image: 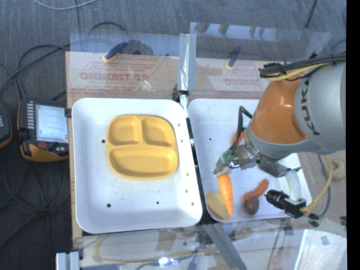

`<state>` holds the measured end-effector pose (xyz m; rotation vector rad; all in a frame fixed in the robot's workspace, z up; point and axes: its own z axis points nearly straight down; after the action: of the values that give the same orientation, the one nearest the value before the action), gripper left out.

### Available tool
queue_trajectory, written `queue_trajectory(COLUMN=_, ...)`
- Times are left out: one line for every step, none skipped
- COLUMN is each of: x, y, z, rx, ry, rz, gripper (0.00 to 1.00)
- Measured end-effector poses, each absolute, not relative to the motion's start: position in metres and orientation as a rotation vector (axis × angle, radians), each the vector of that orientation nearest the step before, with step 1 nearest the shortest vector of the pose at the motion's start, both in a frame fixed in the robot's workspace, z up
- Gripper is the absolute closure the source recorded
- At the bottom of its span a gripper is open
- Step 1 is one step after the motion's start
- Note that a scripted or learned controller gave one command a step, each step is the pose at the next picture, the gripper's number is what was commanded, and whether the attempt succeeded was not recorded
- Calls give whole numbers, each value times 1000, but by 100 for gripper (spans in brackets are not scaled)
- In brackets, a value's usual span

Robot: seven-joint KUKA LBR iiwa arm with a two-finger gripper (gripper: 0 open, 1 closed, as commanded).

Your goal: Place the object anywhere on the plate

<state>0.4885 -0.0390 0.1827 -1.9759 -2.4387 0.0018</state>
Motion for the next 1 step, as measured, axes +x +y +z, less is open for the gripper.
queue_trajectory(x=561, y=-17, z=182, rx=-1983, ry=-2435, rz=7, gripper=100)
